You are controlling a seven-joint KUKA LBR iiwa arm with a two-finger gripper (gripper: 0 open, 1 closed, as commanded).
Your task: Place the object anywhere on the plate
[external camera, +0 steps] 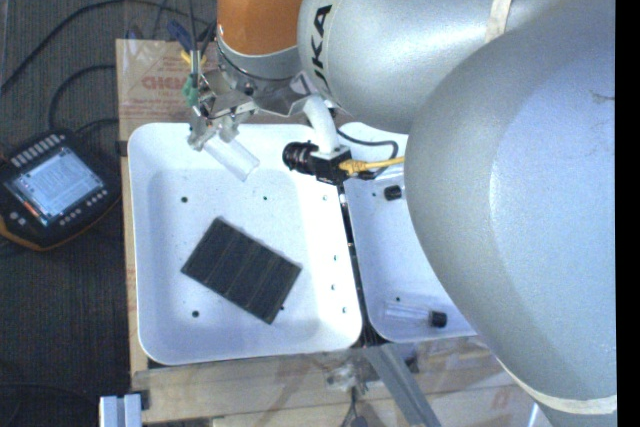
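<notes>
A dark ribbed rectangular plate (241,270) lies flat in the left bin (150,215), turned at a slant. My gripper (215,131) hangs over that bin's far left corner, under the orange wrist band. A clear plastic tube (235,157) sticks out from between its fingers toward the lower right, above the bin floor. The gripper is shut on the tube's upper end. The tube is up and to the left of the plate, well apart from it.
The right bin (400,255) holds a small clear vial with a black cap (418,315) near its front. A black connector with a yellow cable (318,160) sits over the divide between the bins. A teach pendant (50,185) lies on the floor at left. The arm's bulk covers the right side.
</notes>
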